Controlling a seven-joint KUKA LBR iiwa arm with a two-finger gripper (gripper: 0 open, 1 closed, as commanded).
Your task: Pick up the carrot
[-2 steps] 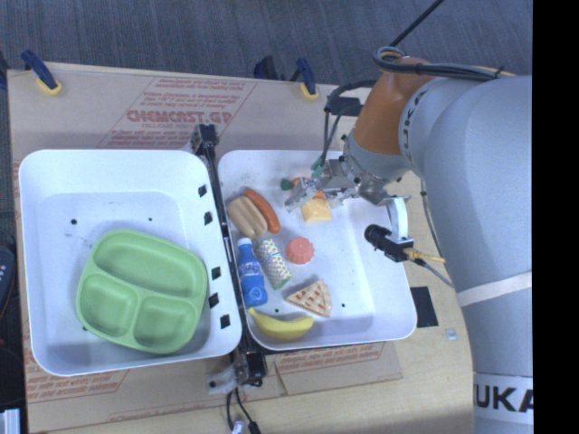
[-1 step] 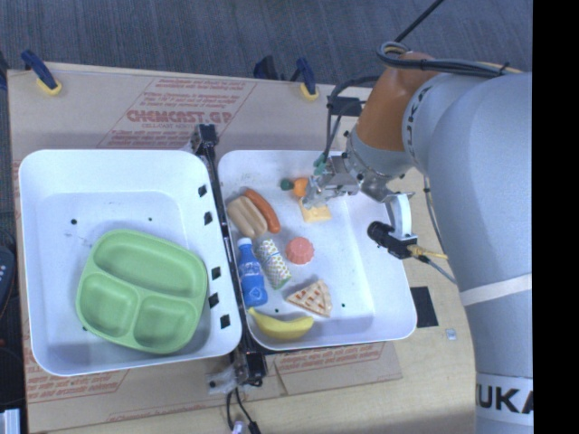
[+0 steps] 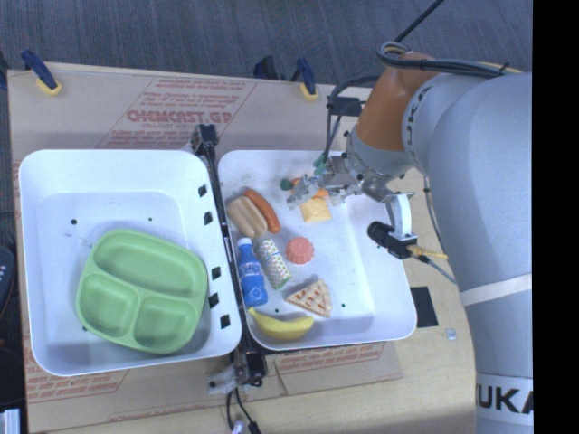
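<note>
The carrot (image 3: 291, 183) is a small orange piece with a green end, lying near the back wall of the right bin (image 3: 380, 287). Only its left end shows; the rest is hidden under the gripper. My gripper (image 3: 309, 191) hangs low directly over it, reaching in from the right at the end of the grey arm with the orange band. Whether it touches the carrot cannot be made out. A yellow wedge (image 3: 316, 210) lies just in front of the gripper.
The right bin also holds a hot dog (image 3: 253, 213), a blue bottle (image 3: 251, 274), a patterned can (image 3: 272, 262), a pink round piece (image 3: 300, 250), a pizza slice (image 3: 310, 298) and a banana (image 3: 280, 325). A green divided plate (image 3: 140, 289) sits in the left bin (image 3: 54, 188).
</note>
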